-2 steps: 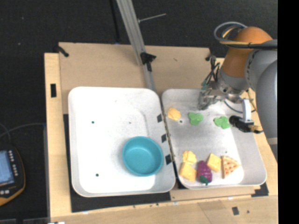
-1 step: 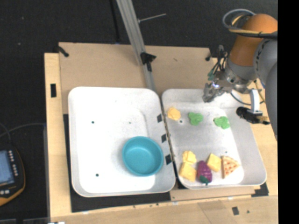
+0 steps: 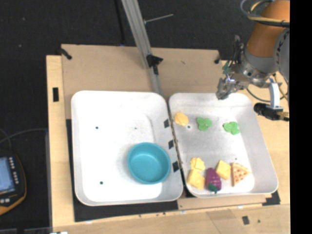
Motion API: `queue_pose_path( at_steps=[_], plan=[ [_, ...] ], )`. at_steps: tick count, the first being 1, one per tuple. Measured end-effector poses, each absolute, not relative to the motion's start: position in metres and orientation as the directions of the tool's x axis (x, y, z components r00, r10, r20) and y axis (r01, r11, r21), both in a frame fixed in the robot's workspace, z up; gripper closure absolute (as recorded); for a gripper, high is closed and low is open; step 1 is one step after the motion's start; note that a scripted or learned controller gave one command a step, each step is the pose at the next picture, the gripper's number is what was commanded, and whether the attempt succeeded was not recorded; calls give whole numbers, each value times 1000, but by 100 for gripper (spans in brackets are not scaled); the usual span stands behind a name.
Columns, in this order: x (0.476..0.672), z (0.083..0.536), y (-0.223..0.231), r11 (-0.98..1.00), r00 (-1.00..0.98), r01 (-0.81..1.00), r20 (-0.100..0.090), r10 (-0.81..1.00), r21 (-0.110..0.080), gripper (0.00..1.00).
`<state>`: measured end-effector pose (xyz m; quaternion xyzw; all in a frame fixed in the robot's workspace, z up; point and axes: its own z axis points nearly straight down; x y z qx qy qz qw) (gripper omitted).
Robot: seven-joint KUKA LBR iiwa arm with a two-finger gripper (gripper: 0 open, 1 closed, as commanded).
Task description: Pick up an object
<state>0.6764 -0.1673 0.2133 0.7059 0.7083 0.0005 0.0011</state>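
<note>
My gripper [image 3: 224,92] hangs over the far rim of the right bin [image 3: 253,130], with nothing visible between its tips. Below it in that bin lie two green toy pieces [image 3: 204,124] [image 3: 231,127] and a small yellow piece [image 3: 181,119] near the left wall. Along the near side sit a yellow cheese-like block [image 3: 196,172], a purple grape bunch [image 3: 213,179], another yellow chunk [image 3: 223,169] and a pizza slice [image 3: 239,172]. A teal bowl [image 3: 148,163] rests in the left bin [image 3: 97,130].
A slanted metal pole [image 3: 139,33] crosses the back of the bench and ends near the gap between the bins. A handheld controller [image 3: 9,179] lies off the bench at the left edge.
</note>
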Motion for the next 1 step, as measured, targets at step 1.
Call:
queue_pose_path(
  at_steps=[1],
  plan=[
    [675,274,-167,4,-4,1000,-2,1000,3,100]
  ],
)
